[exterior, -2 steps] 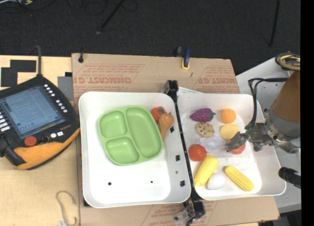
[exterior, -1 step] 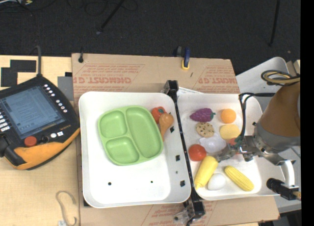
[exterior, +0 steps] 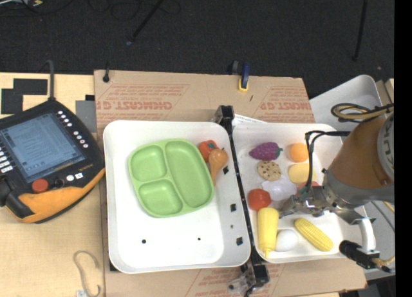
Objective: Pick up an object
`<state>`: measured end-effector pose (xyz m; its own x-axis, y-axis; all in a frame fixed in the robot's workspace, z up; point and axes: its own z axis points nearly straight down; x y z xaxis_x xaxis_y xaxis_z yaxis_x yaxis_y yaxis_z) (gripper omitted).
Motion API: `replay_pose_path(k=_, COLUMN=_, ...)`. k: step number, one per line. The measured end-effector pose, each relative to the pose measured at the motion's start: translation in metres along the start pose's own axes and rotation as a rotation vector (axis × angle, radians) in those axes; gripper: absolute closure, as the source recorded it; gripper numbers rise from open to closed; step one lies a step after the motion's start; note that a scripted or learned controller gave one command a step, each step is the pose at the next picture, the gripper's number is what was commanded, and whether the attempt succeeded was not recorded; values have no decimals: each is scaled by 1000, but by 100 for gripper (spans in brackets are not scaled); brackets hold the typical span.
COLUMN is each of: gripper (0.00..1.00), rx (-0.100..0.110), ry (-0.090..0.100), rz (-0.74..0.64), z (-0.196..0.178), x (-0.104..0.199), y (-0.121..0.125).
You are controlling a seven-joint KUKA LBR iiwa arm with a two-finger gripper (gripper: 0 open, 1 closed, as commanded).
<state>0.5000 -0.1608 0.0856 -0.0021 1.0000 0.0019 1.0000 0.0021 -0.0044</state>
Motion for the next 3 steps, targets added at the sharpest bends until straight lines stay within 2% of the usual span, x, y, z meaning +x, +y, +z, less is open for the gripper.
replay_pose_path(k=1, gripper=100, rx=-2, ry=0, rz=7, z=-13, x=-2, y=0)
replay_pose_path(k=2, gripper=100, rx=-3, ry=-1, rz=2, z=-55, x=2, y=2)
replay_pose_path(k=3, gripper=100, rx=-5, ry=-2, rz=2, z=-112, x=-2, y=-7)
